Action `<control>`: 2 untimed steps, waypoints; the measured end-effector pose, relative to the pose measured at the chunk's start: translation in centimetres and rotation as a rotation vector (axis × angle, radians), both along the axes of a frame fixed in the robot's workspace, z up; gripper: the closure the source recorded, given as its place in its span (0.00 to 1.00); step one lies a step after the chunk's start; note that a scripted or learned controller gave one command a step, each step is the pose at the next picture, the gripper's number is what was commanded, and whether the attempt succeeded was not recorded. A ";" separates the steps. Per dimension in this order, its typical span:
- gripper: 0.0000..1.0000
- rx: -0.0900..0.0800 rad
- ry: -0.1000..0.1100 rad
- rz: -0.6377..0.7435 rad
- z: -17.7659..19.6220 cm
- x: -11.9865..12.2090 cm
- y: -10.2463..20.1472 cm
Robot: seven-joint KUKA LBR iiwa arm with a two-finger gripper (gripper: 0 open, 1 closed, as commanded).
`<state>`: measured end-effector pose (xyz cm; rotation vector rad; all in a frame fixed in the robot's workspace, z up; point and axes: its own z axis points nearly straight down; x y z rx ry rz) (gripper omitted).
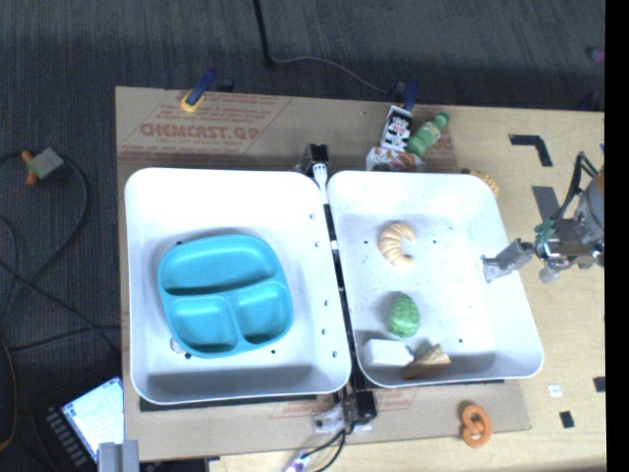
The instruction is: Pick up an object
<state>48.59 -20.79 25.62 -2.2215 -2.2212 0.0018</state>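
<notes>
- My tool [511, 260] sits at the right rim of the right bin [511, 293], coming in from the right side of the desk [550, 136].
- Tool state: cannot tell. The end of it is small and partly blurred against the bin edge; nothing visible is carried in it.
- Candidate objects, all in the right bin: a croissant-shaped piece [398, 241] toward the far middle; a green bumpy ball [403, 315] nearer, roughly centre; a white block [388, 352] and a tan wedge [428, 360] just beside each other at the near wall.
- Left bin [147, 205] holds a blue divided tray [226, 293], lying flat.
- Outside the bins: an orange ring [476, 423] on the near desk, a small green-topped bottle [425, 136] beyond the far rim.
- Step in hand, by my judgement: approach. No object lifted yet, and the tool is well apart from all four pieces.
- Next move, as I read it: travel left over the bin, then descend. The green ball and the croissant-shaped piece stand apart from the walls, so they look the easier picks.
- The block and the wedge touch the near wall and sit close together; a try there risks catching the rim or nudging both.
</notes>
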 end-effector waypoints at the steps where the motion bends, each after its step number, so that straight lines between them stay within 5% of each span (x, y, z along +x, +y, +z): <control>1: 0.00 0.013 -0.004 0.009 -15.9 4.9 -0.7; 2: 0.00 -0.001 -0.003 0.001 -6.0 8.8 0.6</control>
